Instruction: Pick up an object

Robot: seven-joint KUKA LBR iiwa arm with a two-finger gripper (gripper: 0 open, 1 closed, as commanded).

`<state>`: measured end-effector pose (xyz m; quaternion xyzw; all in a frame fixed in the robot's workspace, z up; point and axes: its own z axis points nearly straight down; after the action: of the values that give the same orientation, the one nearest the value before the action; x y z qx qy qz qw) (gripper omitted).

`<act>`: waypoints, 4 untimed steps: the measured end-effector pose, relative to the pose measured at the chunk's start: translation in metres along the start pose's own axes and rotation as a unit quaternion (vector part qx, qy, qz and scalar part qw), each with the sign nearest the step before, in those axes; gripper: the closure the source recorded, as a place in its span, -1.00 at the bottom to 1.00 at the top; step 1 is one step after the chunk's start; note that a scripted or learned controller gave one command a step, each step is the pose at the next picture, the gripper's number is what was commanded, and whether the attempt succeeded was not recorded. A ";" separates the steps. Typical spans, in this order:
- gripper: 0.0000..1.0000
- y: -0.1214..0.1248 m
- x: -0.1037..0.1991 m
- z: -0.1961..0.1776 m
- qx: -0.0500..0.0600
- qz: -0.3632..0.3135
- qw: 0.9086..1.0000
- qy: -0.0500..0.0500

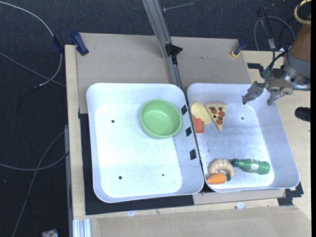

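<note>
Jaws: spread apart, nothing between them. The gripper hangs over the far right corner of the right bin, its two dark fingers splayed above bare white floor, with the arm entering from the right.

Right bin, contents:
- Pizza slice, near the far left corner, point toward the near edge.
- Yellow piece with a small red piece touching it, against the left wall, just beside the pizza slice.
- Green bottle, lying on its side along the near edge.
- Croissant and carrot, touching each other in the near left corner, just beside the bottle's cap end.

Left bin, contents:
- Green bowl, upright, toward the far right corner.

Status: no object picked; all candidates lie well apart from the gripper, the pizza slice being nearest.

Risks, as judged:
- Descending straight down closes on nothing.
- Items pressed against the walls leave little room for a finger on that side.
- The bottle may roll away under contact.
- Croissant and carrot, touching, may shift together or be nudged apart.
</note>
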<state>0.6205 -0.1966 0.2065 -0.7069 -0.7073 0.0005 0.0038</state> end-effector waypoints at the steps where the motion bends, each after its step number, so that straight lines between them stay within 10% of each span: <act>1: -1.00 -0.003 0.002 0.064 0.004 0.000 1.000 0.001; 2: -1.00 -0.004 0.002 0.114 0.003 0.000 1.000 0.001; 3: 1.00 -0.002 0.003 0.097 0.000 0.000 1.000 0.001; 4: 1.00 0.002 0.009 0.032 -0.007 -0.001 1.000 -0.003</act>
<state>0.6224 -0.1872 0.1745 -0.7063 -0.7079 -0.0029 -0.0033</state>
